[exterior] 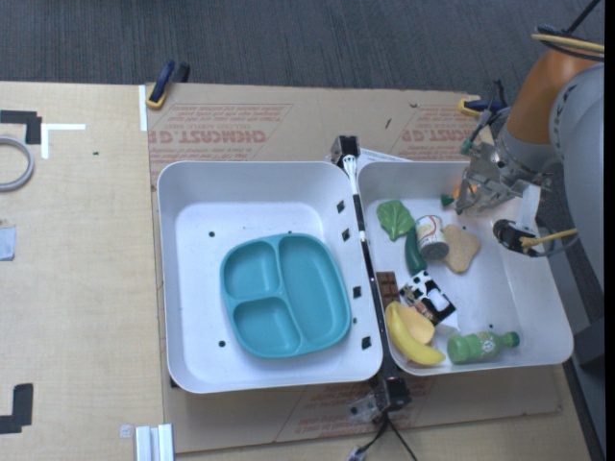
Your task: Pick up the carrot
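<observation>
Wooden bench holds the right bin. Inside, the gripper sits low by the carrot, likely to grab it. Apart or pinched together, I cannot tell.

Right bin crowded along its left side; bare floor toward its right wall

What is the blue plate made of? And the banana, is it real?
The teal three-part plate looks like smooth plastic: even colour, soft sheen, moulded dividers. The yellow banana seems a plastic toy, given its uniform glossy skin, though I can't be sure.
</observation>
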Robot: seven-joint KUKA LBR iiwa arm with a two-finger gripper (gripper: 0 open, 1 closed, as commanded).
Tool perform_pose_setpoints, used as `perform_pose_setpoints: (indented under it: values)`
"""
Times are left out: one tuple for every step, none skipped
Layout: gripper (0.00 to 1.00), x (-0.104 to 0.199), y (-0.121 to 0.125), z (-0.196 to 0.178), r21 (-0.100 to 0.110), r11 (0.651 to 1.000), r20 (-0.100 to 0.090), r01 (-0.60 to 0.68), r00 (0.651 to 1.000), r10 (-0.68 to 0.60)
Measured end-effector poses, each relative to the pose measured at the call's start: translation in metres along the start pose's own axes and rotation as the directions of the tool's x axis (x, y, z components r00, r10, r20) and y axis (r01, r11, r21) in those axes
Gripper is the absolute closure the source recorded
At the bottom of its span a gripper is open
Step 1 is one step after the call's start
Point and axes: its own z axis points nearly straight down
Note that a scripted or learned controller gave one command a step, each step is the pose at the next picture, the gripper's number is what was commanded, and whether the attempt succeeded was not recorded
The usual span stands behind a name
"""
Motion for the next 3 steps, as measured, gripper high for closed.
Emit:
perform_pose_setpoints:
  values:
    - [0.0,0.0,0.0,0.0,0.0,1.0,0.0,0.0,1.0,0.0]
    - [0.0,-0.018,0.0,0.007,-0.005,0.999,-0.01,0.044,0.999,-0.044]
    - [0.0,-0.021,0.01,0.008,0.007,0.988,-0.012,0.154,0.988,-0.154]
